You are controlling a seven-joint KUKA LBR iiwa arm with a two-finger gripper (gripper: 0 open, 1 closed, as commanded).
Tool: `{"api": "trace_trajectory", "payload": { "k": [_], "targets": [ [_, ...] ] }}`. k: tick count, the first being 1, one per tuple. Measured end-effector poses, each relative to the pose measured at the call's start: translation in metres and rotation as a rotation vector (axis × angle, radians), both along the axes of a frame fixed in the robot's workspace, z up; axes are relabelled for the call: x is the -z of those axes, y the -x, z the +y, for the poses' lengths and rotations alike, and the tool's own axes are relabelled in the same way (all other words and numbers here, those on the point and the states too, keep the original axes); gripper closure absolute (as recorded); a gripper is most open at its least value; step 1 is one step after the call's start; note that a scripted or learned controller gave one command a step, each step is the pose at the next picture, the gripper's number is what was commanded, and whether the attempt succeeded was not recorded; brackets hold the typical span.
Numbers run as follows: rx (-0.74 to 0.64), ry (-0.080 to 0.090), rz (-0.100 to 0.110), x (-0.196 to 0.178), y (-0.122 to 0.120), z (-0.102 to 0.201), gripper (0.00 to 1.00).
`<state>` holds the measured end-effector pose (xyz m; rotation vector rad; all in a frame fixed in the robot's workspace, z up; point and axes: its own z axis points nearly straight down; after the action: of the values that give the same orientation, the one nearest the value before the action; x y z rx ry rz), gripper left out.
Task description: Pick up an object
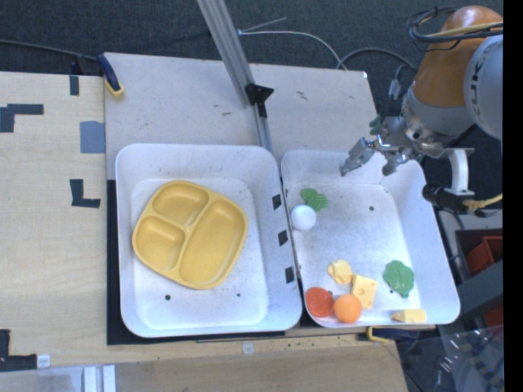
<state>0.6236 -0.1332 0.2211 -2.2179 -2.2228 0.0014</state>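
- Hand point(373, 158): poised over the far edge of the right bin point(425, 243), fingers spread and holding nothing.
- Nearest objects: green leafy piece point(314, 198) and white ball point(304, 217), toward the bins' shared wall.
- Remaining food items point(364, 288): clustered at the near end, well apart.

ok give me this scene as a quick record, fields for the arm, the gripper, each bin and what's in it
arm: reaches in from the right, above the right bin's far edge
gripper: open, holds nothing, over the far rim
left bin: yellow divided plate
right bin: white ball, green leafy piece, second green piece, red item, orange ball, three yellow pieces
task state: nothing picked up yet
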Motion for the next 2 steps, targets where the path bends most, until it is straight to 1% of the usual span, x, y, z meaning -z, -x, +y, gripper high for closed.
{"api": "trace_trajectory", "payload": {
  "k": [1, 2],
  "targets": [
    [0.005, 0.004, 0.0, 0.032, -0.02, -0.052, 0.0],
    [0.002, -0.001, 0.006, 0.132, -0.038, -0.077, 0.0]
  ]
}}
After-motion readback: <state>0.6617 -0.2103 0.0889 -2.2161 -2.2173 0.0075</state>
